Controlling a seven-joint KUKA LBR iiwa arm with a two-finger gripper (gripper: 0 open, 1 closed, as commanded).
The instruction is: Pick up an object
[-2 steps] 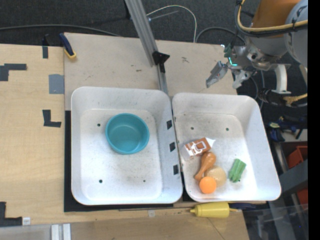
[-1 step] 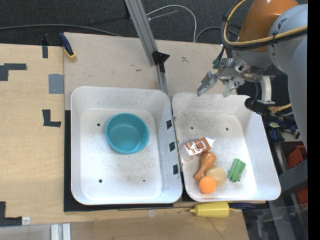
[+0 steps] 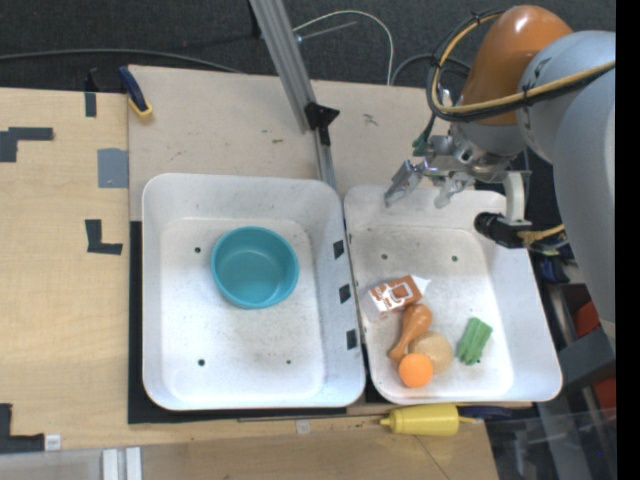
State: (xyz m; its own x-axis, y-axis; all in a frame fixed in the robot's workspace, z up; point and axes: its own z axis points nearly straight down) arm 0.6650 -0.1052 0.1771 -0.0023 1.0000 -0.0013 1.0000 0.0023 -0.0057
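Note:
My gripper (image 3: 421,190) hangs over the far edge of the right bin (image 3: 520,268), its fingers (image 3: 398,187) spread open with nothing between them. Well in front of it, in the near half of that bin, lie a small white and orange packet (image 3: 395,293), a brown drumstick-shaped toy (image 3: 410,330), an orange ball (image 3: 415,370), a pale round piece (image 3: 436,349) and a green block (image 3: 474,339). A teal bowl (image 3: 255,266) sits in the left bin (image 3: 170,298).
A yellow bottle (image 3: 425,420) lies on the bench just in front of the right bin. A grey metal pole (image 3: 290,58) slants down to the gap between the bins. Cables loop behind the arm at the back right.

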